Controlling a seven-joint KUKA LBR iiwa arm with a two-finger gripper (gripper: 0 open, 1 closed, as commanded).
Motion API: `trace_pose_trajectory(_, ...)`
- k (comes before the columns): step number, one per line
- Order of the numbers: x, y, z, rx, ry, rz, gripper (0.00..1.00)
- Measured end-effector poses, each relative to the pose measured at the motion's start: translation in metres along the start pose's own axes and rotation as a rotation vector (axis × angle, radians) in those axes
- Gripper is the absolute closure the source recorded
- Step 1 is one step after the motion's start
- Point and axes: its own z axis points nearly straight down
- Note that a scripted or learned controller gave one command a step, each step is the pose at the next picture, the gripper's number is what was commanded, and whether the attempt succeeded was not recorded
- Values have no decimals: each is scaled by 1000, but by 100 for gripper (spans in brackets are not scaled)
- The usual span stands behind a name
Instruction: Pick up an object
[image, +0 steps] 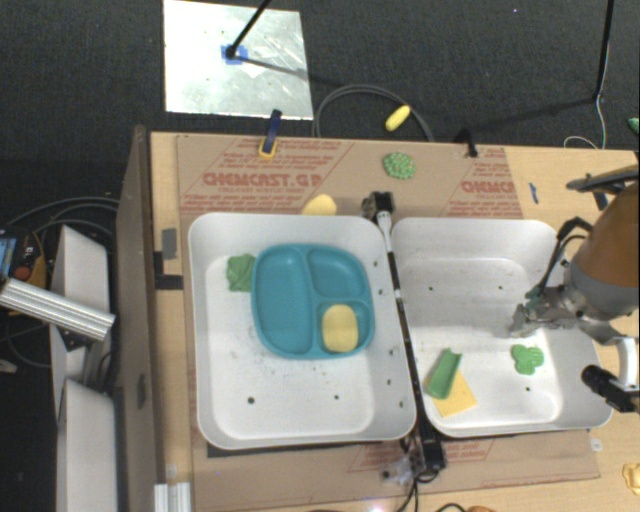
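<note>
Brown cardboard (300, 175) printed "CHEMCAST GP", second print at right possibly the same

Bins: we see smooth white plastic with a faint sheen in both the left bin (215, 330) and the right bin (480, 245), the latter lightly scuffed.
Tray: the blue tray (300, 300) in the left bin looks like moulded plastic, smooth and semi-matt.
Surface: the surface (440, 170) beyond the bins reads to us as matt brown cardboard with red print.
Sheet: the sheet (240, 60) beyond the surface looks like crinkled, shiny foil.
Claw: the claw (530, 315) over the right bin appears dull grey metal.
</note>
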Motion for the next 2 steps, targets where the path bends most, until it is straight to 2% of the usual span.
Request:
trace_pose_trajectory(1, 0, 0, 0, 1, 0, 0, 0)
trace_pose_trajectory(2, 0, -46, 11, 6, 2, 3, 0)
